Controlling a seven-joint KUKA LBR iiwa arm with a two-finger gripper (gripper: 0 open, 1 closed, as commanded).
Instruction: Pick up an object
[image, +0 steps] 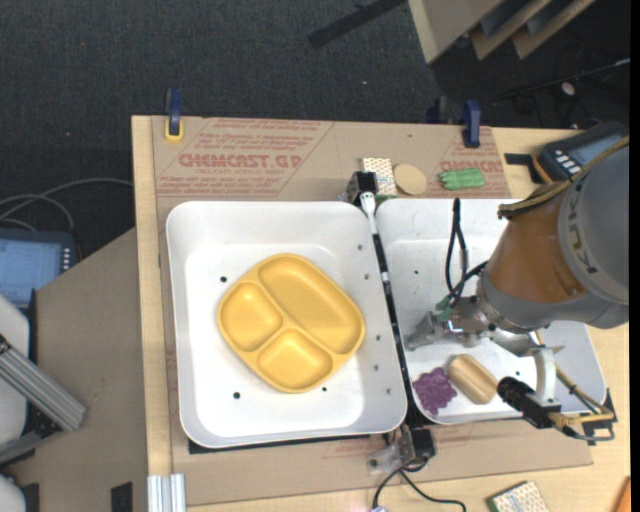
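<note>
A bunch of purple grapes (432, 388) lies at the front left of the right bin (420, 235). Touching it on the right is a tan cylinder (472, 379), lying on its side. My gripper (437, 330) hangs low over the right bin just above and behind these two, its metal tip pointing left toward the divider between the bins. Nothing can be seen held in it. The grey and orange arm (545, 260) covers most of the right bin's right half.
In the left bin (200, 240) a yellow plate with three compartments (290, 322) takes up the middle. On the cardboard behind the bins sit a tan disc (409, 179), a green item (462, 180) and a small checkered piece (377, 166).
</note>
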